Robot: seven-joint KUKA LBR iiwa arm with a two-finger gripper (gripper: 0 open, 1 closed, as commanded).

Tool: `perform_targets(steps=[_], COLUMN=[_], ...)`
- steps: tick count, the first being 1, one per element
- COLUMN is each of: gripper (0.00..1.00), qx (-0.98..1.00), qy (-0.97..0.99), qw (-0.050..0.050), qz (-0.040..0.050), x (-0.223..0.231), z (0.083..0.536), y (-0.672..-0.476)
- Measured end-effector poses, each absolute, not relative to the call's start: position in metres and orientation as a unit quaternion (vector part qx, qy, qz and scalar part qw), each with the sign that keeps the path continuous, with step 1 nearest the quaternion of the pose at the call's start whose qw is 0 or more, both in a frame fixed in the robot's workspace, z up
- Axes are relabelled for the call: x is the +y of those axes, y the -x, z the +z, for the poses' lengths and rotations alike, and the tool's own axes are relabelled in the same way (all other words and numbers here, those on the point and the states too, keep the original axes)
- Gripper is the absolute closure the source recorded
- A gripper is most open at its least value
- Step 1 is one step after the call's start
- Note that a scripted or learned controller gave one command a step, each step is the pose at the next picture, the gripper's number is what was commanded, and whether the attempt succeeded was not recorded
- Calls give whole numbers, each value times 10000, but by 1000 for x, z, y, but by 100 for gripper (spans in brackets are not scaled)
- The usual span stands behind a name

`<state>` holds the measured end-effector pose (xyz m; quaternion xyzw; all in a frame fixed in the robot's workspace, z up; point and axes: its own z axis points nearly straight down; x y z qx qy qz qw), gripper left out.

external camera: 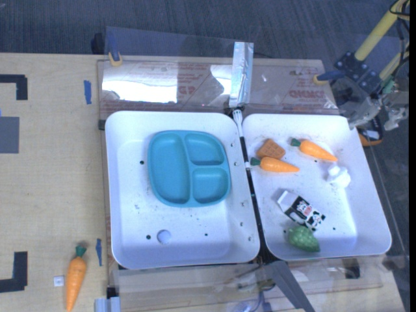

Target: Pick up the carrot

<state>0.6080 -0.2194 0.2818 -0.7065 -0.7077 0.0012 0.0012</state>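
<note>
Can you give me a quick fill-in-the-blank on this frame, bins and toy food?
1. The blue divided plastic plate lies in the ___ white bin.
2. The right white bin holds ___ orange toy carrots.
3. A third orange carrot lies on the wooden bench, ___ the bins.

Missing: left; two; outside

I count two white bins on the counter, a left bin (123,239) and a right bin (370,233). One blue divided plate (190,168) lies in the left bin. Taking that plate as my mark, I count three carrots: one (279,166) just to its right, a second (314,149) farther right, and a third (75,277) out on the counter, down to its left. Also right of the plate are one brown piece (271,149), one small white lump (337,174), one black-and-white item (301,210) and one green item (303,238).
</note>
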Motion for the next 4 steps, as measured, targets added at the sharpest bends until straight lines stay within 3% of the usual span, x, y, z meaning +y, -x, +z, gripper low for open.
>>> perform_targets(steps=[1, 2, 3, 4], gripper=[0, 0, 100, 100], qx=[-7651, -7882, -7888, -7438], qy=[6439, 6155, 6147, 6684], qw=[63, -15, -9, -26], qz=[25, -6, -5, -17], x=[-197, -185, -184, -149], z=[144, 85, 93, 199], y=[-645, -640, -641, -670])
